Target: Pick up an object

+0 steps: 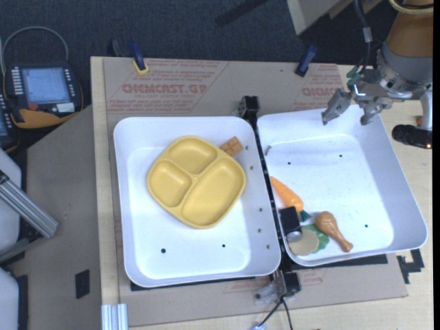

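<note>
My gripper [352, 113] hangs over the back edge of the right bin [371, 177], fingers spread open with nothing between them. Toys lie in that bin's near left corner: an orange carrot [287, 193], a black block [290, 220], a tan drumstick [333, 229] and a greenish round piece [307, 243]. The gripper is well behind all of them. In the left bin [137, 184] a yellow divided plate [196, 181] lies, with a small brown block [232, 146] at its back right edge.
Cardboard [199, 81] covers the bench under the bins. Black clamps [249, 106] sit between the bins at back and front. A pendant with a screen [42, 88] rests at far left. The right bin's middle and right are bare.
</note>
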`<action>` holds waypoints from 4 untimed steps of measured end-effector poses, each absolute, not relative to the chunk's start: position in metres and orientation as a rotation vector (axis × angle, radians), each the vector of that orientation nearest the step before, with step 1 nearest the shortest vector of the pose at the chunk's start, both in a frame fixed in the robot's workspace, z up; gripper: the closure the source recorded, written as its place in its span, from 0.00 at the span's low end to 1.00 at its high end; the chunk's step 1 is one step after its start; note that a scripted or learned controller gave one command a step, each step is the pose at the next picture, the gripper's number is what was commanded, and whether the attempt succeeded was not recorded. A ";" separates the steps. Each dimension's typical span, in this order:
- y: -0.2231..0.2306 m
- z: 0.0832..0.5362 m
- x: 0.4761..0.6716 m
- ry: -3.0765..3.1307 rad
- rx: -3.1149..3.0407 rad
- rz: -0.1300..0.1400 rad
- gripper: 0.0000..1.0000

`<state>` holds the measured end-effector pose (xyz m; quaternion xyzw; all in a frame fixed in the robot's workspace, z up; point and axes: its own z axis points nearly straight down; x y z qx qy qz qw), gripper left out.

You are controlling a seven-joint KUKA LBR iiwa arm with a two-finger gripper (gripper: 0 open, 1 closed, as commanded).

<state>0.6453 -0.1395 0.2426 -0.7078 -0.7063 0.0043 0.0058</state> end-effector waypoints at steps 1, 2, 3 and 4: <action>-0.139 0.251 0.648 -2.221 -2.221 0.001 0.00; -0.128 0.196 0.647 -2.219 -2.216 0.006 0.00; -0.135 0.150 0.649 -2.217 -2.219 0.006 0.00; -0.135 0.107 0.646 -2.217 -2.218 0.006 0.00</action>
